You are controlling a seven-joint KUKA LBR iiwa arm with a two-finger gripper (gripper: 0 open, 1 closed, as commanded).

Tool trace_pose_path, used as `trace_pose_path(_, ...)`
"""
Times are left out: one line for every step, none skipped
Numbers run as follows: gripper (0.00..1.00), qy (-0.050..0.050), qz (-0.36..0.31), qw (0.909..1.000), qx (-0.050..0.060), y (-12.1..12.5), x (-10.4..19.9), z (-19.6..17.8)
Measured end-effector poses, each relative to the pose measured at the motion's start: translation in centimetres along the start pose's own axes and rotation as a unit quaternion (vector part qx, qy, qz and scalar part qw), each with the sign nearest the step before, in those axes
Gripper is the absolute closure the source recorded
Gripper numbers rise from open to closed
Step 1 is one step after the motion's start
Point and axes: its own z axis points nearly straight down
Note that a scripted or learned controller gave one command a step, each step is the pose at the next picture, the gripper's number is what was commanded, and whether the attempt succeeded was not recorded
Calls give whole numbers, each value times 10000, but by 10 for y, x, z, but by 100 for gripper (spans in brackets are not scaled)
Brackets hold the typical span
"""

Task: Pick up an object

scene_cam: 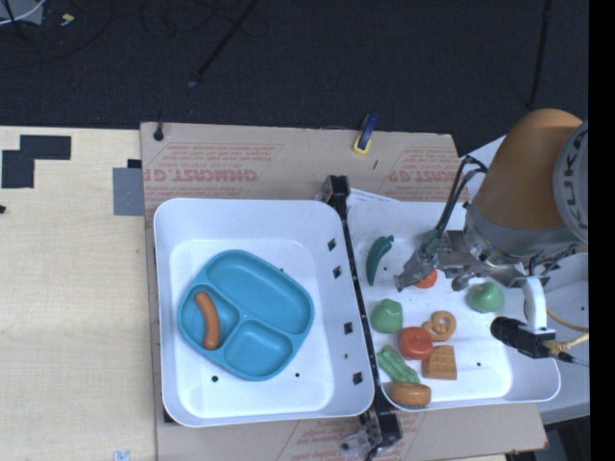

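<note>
My gripper is low in the right bin, near its middle. A small red-orange piece shows right at its tip, partly hidden; I cannot tell whether it is held. Around it lie toy foods: a dark green chili to the left, a green lump below it, a red tomato, a pretzel, a waffle square, a green leafy piece, a bun at the front, and a green ball on the right under the arm.
The left bin holds a blue divided plate with an orange sausage in its left compartment. A raised divider separates the two bins. The grey and orange arm covers the right bin's far right.
</note>
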Motion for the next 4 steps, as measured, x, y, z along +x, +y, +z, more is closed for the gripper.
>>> trace_pose_path(0, 3, 2, 10000, 29, -3, 0, 64)
trace_pose_path(0, 1, 4, 10000, 4, -3, 2, 109)
trace_pose_path(100, 5, 41, 10000, 3, -3, 0, 96)
trace_pose_path(100, -7, 35, 10000, -31, -5, -5, 34)
